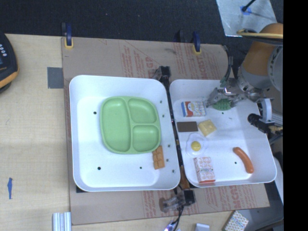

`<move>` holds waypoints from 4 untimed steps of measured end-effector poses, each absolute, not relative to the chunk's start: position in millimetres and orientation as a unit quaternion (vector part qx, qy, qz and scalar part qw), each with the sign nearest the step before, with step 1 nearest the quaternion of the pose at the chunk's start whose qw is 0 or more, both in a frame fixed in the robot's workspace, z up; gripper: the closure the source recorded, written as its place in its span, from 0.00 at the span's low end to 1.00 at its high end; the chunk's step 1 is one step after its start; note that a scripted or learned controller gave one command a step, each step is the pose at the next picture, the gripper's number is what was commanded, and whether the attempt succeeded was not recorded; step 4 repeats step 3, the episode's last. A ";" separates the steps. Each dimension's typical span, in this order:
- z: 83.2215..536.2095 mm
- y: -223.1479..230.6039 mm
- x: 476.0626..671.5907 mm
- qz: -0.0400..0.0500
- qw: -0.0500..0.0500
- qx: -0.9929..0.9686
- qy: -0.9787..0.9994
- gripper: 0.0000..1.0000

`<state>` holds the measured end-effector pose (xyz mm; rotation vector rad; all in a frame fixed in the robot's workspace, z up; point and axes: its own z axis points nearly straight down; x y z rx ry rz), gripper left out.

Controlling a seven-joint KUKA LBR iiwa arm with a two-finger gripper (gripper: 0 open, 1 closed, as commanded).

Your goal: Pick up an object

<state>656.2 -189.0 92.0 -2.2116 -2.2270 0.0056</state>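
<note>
The left bin (82, 129) carries a green sectioned plate (130, 124) with a small brown cracker (158, 158) just beside its lower right corner. The right bin (260, 170) holds a carton at top (193, 109), a second carton at bottom (205, 170), a sausage (243, 159), a dark brown bar (187, 126), a yellow block (207, 127), a fried-egg toy (195, 146) and a green toy (222, 103). The gripper (222, 96) sits over the green toy near the far wall; whether it grips cannot be told. The toy looks light and rigid, best taken across its middle. The wall crowds that side; open floor lies nearer the camera.
</note>
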 end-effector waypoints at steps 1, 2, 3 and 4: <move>92.4 -212.6 656.4 0.001 0.000 -0.706 -0.708 0.00; 92.0 -182.6 656.3 0.002 0.002 -0.704 -0.710 0.00; 145.0 -213.2 657.0 0.000 -0.001 -0.706 -0.708 0.00; 145.0 -213.2 657.0 0.000 -0.001 -0.706 -0.708 0.00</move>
